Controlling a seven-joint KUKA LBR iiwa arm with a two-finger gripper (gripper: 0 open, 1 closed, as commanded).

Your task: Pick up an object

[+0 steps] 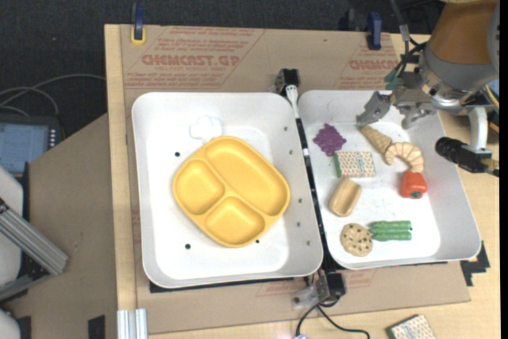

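My gripper (pixel 393 113) hangs over the far part of the right bin (pixel 452 238), its two fingers spread open with nothing between them. Just below it lie an ice-cream cone (pixel 378 141) and a shrimp (pixel 409 156). A purple grape bunch (pixel 329 139) lies to the left of the gripper. Further toward the front are a checkered sandwich block (pixel 355 163), a red pepper (pixel 413 184), a bread roll (pixel 344 196), a cookie (pixel 356 239) and a green pod (pixel 390 230).
The left bin (pixel 155 194) holds a yellow divided plate (pixel 229 189) and a small white piece (pixel 205 125). A black divider clamp (pixel 287 80) sits between the bins at the back. The arm's orange band (pixel 468 12) and grey body rise at the upper right.
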